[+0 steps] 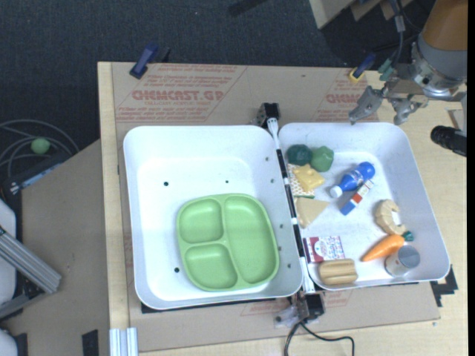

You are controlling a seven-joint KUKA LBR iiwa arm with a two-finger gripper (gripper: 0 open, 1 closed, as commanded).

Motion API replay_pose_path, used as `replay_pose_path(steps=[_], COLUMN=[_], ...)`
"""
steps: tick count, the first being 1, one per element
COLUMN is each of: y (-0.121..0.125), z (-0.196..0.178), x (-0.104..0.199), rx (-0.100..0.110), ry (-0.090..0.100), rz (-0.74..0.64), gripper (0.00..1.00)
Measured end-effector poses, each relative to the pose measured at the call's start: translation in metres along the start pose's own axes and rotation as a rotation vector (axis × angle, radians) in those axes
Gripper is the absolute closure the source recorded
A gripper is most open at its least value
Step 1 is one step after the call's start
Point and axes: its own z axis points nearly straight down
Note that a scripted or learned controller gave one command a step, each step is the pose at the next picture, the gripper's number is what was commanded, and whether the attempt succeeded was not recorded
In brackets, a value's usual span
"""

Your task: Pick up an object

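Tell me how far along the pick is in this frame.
Nothing looks done yet. The two-finger gripper hangs open above the far rim of the right white bin, with nothing between its fingers. The blue plastic bottle, orange toy carrot and two dark green round pieces all lie in that bin. Descending, grasping and lifting remain.

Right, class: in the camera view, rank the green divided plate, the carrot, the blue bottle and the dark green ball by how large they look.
Largest to smallest:
1. green divided plate
2. blue bottle and carrot, which look too alike to separate
3. dark green ball
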Motion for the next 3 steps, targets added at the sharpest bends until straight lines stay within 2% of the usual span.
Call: replay_pose_path(steps=[1,2,3], y=[-0.031,-0.053,-0.089], z=[0.151,0.166,0.174], x=[0.006,0.003,0.017], rx=[-0.011,-0.035,-0.015], ry=[-0.004,-0.015,-0.003], rz=[0.000,0.002,0.002], gripper=[0.00,0.00,0.00])
